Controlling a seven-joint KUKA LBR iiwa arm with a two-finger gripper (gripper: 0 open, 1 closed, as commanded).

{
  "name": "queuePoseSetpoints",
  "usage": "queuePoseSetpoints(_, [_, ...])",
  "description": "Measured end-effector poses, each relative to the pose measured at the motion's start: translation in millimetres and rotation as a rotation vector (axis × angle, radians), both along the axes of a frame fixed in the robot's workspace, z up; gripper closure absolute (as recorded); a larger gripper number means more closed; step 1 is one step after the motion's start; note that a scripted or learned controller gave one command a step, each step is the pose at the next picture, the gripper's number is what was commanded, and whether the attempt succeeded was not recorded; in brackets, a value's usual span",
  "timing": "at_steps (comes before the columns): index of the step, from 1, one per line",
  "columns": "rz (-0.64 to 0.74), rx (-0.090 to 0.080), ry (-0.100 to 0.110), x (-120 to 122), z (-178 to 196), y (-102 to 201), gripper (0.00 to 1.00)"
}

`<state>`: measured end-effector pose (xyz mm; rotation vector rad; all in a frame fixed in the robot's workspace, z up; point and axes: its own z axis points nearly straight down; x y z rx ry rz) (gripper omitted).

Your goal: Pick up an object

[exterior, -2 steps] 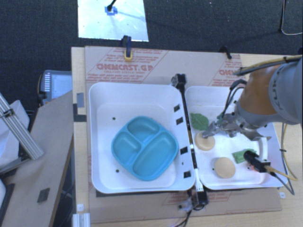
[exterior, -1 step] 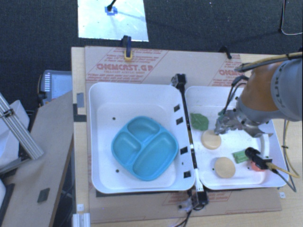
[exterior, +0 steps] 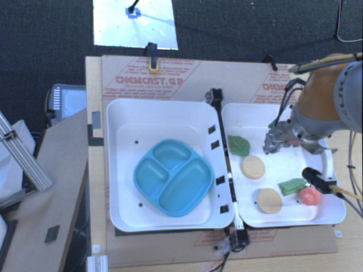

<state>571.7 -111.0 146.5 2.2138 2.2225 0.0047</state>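
- Tan and pale, 2 round discs lie in the right bin (exterior: 339, 214): the upper disc (exterior: 253, 167) sits near the middle, the lower disc (exterior: 269, 200) nearer the front wall. Either would serve as my object.
- My gripper (exterior: 272, 145) hangs over the right bin, just beside the upper disc and between it and the green leaf piece (exterior: 239, 146). I cannot tell how it is set, because the view is too blurred there. Nothing shows in it.
- I judge the upper disc to be the nearest candidate. It looks like light toy food, stiff and smooth, so it may slip or skate across the bin floor if pinched off-centre.
- It lies flat and low, so I would take it across its width, at the 2 opposite edges, coming straight down.
- The green leaf piece looks thin and possibly soft, which makes it harder to get under.
- A green block (exterior: 292, 186) and a pink-red piece (exterior: 310, 196) lie touching near the right wall, beside a black part of my arm. That crowding would make a clean grasp harder.
- The left bin (exterior: 122, 115) holds a blue divided plate (exterior: 173, 177), too broad for me to take easily.
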Motion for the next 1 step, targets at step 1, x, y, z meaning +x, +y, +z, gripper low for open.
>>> queuePoseSetpoints(1, [0.0, 0.0, -0.002, 3.8, 64.4, 0.6, 1.0])
